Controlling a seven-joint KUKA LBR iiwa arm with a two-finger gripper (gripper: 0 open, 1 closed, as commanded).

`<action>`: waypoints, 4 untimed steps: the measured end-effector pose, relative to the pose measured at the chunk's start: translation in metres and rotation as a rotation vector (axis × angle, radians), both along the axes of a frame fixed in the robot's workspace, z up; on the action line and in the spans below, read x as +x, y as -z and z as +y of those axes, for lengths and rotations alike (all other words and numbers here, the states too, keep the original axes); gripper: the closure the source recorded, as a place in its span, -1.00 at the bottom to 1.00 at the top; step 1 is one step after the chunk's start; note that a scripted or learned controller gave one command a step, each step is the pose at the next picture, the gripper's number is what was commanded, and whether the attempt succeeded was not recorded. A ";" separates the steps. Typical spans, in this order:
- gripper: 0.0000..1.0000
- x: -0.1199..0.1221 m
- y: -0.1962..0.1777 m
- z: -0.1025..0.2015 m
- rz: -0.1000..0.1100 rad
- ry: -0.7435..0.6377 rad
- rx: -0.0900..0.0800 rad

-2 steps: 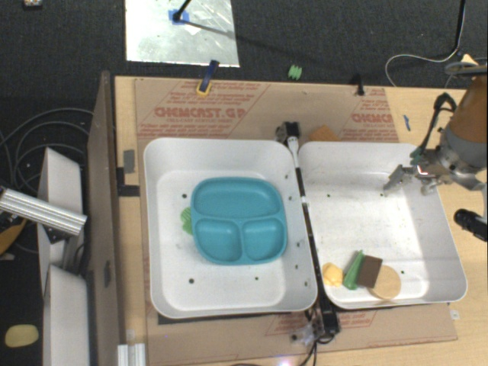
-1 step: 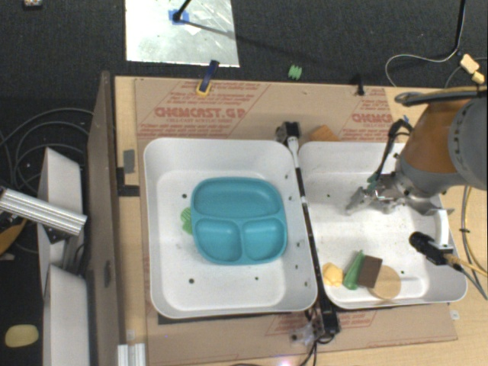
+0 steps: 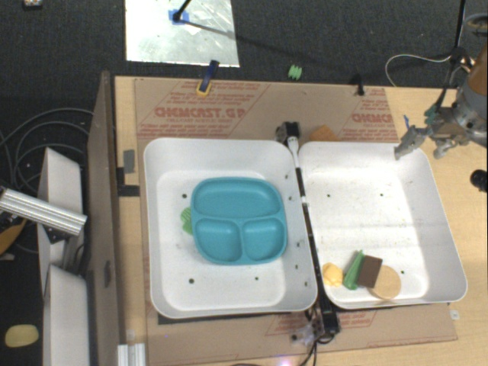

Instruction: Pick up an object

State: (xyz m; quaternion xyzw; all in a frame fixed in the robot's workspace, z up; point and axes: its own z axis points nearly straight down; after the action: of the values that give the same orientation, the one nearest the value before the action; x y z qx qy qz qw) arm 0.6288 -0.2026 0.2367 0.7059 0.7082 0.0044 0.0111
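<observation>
We are looking first at the near corner of the right bin (image 3: pixel 427 204), where a small cluster is lying: a yellow piece (image 3: pixel 332 274), a green stick-shaped piece (image 3: pixel 354 270) with its long axis running near to far at a slight tilt, a brown block (image 3: pixel 370 271) touching it, and a tan round disc (image 3: pixel 386 282) partly under the block. We are judging these the likeliest things to pick. In the left bin (image 3: pixel 164 204) a teal divided tray (image 3: pixel 238 219) is sitting, with a green object (image 3: pixel 186 219) peeking out from under its left edge, mostly hidden. Farther back, the gripper (image 3: pixel 424 139) is hovering over the right bin's far right corner with its two fingers apart and nothing between them. So the cluster is lying well apart from the gripper, toward the near side and a little left. The arm is being cut off by the right edge, and an orange thing behind the bins is too hidden to name.
</observation>
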 end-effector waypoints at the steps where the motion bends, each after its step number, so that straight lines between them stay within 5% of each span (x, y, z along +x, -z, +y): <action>1: -1.00 -0.010 0.160 -0.003 0.024 0.003 0.010; 2: -1.00 0.017 -0.019 -0.004 -0.001 -0.003 0.002; 3: -1.00 0.041 0.061 -0.003 0.020 -0.003 0.008; 4: -1.00 0.039 0.155 -0.002 0.026 -0.001 0.012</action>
State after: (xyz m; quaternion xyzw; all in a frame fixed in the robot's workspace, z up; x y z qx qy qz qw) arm 0.6682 -0.2050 0.0813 0.7054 0.7088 -0.0004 -0.0025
